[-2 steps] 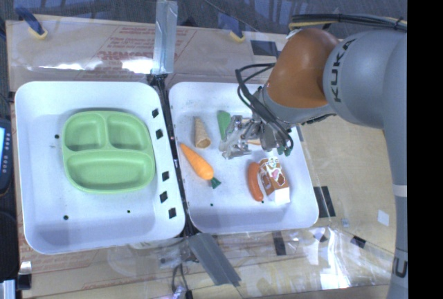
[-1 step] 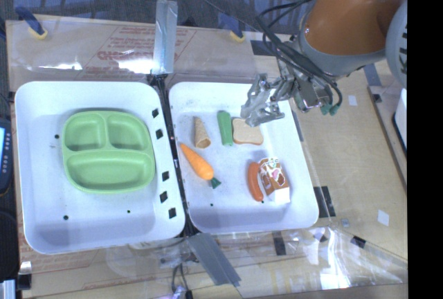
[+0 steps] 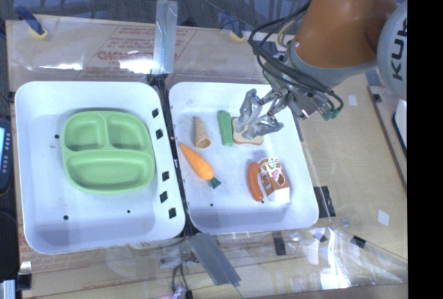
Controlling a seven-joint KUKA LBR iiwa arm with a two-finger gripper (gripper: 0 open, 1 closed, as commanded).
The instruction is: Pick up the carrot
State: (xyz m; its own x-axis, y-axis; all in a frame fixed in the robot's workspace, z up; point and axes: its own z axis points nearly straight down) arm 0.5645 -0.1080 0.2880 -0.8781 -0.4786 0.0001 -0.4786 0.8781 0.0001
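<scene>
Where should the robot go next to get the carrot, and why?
Probably slide left and toward the bin's front edge. The gripper hangs over a tan slice at the back of the right bin, while the carrot lies apart from it, near the divider, with nothing touching it.

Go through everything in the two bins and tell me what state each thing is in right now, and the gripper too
carrot: lying flat in the right bin, not held
gripper: low over a tan slice, apart from the carrot
green stick: lying flat
cone: on its side
sausage: lying flat beside a small carton
green tray: upright in the left bin, compartments bare
</scene>
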